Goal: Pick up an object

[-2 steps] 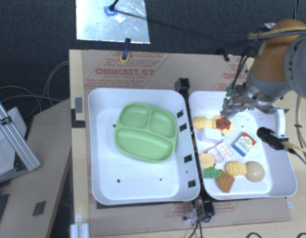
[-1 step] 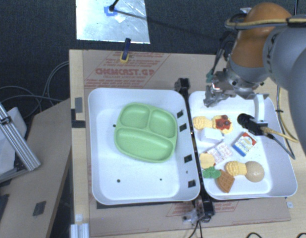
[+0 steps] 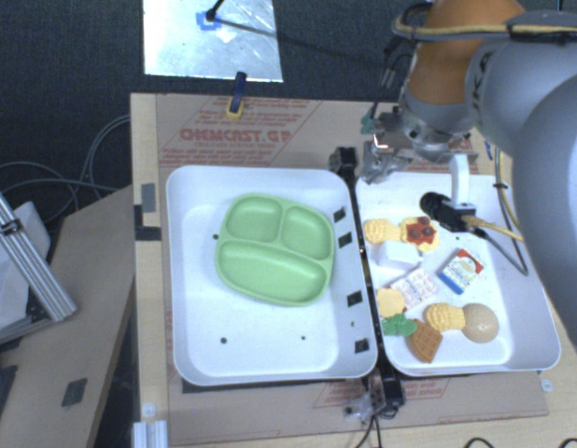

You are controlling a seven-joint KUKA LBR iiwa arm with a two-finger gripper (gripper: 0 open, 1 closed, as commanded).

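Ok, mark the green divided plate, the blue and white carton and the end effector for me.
green divided plate [image 3: 274,249]: camera view, its large front compartment.
blue and white carton [image 3: 460,271]: camera view, middle of its top face.
end effector [image 3: 379,164]: camera view, its tip above the right bin's far-left corner.

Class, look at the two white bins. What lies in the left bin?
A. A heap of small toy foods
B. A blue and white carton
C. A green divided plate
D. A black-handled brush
C. The green divided plate lies alone in the left bin, while the small toy foods sit in the right bin.
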